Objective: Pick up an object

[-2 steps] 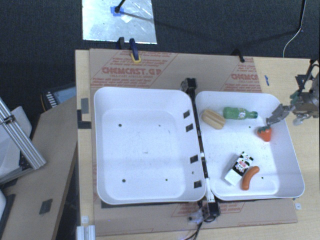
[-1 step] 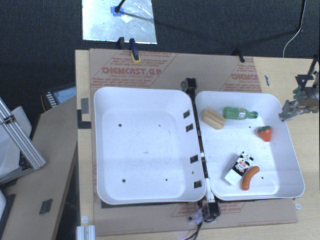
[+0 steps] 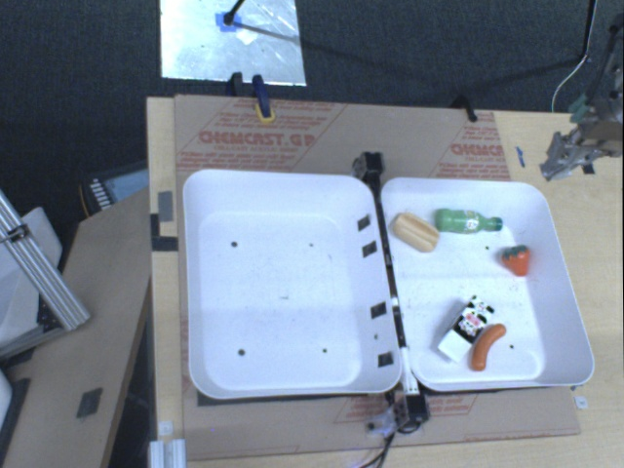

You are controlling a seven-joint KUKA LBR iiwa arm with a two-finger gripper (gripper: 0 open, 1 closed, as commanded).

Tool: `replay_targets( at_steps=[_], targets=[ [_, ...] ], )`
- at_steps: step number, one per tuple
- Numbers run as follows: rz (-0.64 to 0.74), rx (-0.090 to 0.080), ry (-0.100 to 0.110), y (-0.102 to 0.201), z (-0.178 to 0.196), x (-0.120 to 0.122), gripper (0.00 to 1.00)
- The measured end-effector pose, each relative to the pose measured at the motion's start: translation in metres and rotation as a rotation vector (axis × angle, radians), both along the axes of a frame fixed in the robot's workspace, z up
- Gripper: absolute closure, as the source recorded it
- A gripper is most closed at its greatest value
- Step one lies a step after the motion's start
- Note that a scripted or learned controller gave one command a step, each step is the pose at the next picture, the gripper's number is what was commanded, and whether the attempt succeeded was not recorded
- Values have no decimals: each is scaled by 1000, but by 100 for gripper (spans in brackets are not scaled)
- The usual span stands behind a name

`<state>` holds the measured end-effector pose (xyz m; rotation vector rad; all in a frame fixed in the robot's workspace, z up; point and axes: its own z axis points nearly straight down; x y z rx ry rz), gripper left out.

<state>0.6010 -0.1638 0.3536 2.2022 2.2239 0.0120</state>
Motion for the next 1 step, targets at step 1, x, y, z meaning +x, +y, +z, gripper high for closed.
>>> replay_targets(
  at_steps=[1],
  targets=[
    [1,-1,-9,44,174,52,100]
  ],
)
